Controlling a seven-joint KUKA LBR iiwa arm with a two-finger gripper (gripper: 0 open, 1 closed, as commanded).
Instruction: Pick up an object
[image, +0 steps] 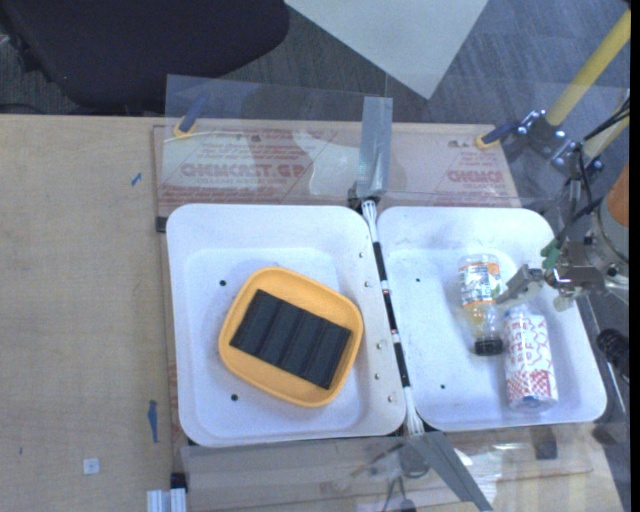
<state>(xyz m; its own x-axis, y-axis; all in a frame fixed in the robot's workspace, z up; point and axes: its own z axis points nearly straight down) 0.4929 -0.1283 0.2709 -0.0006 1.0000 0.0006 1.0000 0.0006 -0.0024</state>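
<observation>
Two bottles (480, 300) lie in the right bin (440, 400). The hand (527, 280) hovers between them; its spread is unclear. Best to centre over one before closing.

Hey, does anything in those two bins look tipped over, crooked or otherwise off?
Yes. In the right bin the bottle and the red-and-white can both lie on their sides. In the left bin the yellow tray sits askew.
</observation>
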